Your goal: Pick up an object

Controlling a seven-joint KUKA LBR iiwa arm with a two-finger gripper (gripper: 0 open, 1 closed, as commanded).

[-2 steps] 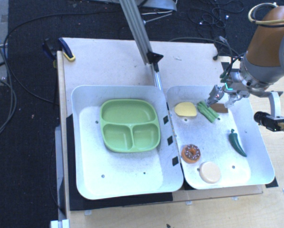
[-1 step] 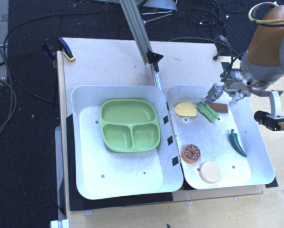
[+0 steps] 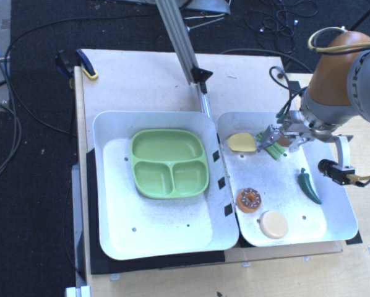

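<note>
Arm (image 3: 343, 73) enters from the right, orange band at top right, grey wrist section angled down and to the left. Gripper (image 3: 270, 142) sits low at the end of the wrist, pointing left with green-tipped fingers (image 3: 273, 150). Finger gap not readable from this angle. Black cable loops off the wrist on the upper side.

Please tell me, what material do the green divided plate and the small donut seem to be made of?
The green divided plate looks like moulded plastic with a matte finish: even colour, soft rounded ridges between three compartments. The donut seems a toy, probably plastic or rubber: its orange-brown ring carries painted-looking pink icing, though it is too small to be sure.
</note>
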